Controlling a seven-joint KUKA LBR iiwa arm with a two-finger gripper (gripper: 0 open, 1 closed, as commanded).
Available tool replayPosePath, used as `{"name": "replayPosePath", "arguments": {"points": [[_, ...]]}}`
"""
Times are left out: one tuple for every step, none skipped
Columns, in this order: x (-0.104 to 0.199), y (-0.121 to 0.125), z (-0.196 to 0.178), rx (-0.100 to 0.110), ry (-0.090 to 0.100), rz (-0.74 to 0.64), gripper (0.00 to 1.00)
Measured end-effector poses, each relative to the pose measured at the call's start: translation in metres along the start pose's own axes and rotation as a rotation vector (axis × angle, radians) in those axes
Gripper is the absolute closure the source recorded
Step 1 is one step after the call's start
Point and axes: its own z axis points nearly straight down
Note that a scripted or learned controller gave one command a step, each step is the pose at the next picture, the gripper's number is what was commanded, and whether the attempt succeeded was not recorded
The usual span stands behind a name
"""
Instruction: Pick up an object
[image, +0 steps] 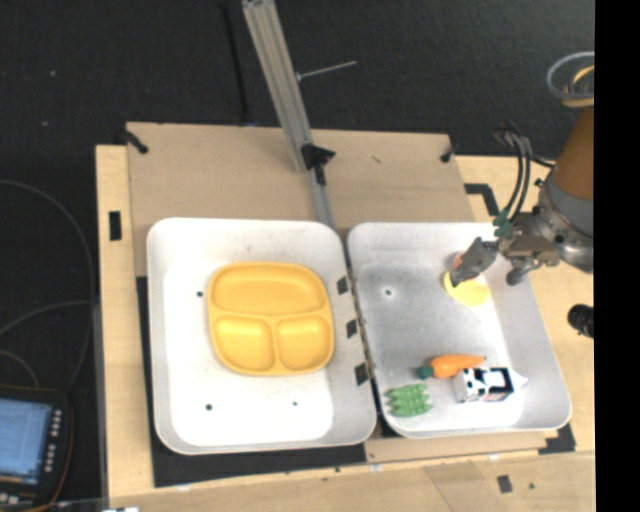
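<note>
Down at the bottom of the right bin (540, 395), closest to us, we see three small toys. One is a green bumpy toy (409, 401). At about two o'clock from it lies an orange carrot (455, 365), and a black-and-white block (486, 383) sits just beside the carrot at four o'clock. Any of these could be the thing to pick up.

Up at twelve o'clock from the carrot, a yellow round toy (469, 290) lies in the same bin. The gripper (470, 264) hangs right over it, with the arm coming in from three o'clock. We think the arm is just reaching for the yellow toy, so the pick is not done yet. Next it needs to go down and close on the toy, then lift.

We cannot tell if the jaws are spread or pressed together, because they look like one dark blur. Part of the yellow toy hides under them. In the left bin (170, 330) sits a yellow tray (270, 317) with three parts.
</note>
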Motion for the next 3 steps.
{"name": "replayPosePath", "arguments": {"points": [[0.000, 0.000, 0.000, 0.000, 0.000, 0.001, 0.00], [-0.001, -0.007, 0.045, 0.004, -0.001, 0.003, 0.00], [0.005, -0.015, 0.095, 0.005, 0.000, 0.003, 0.00]]}}
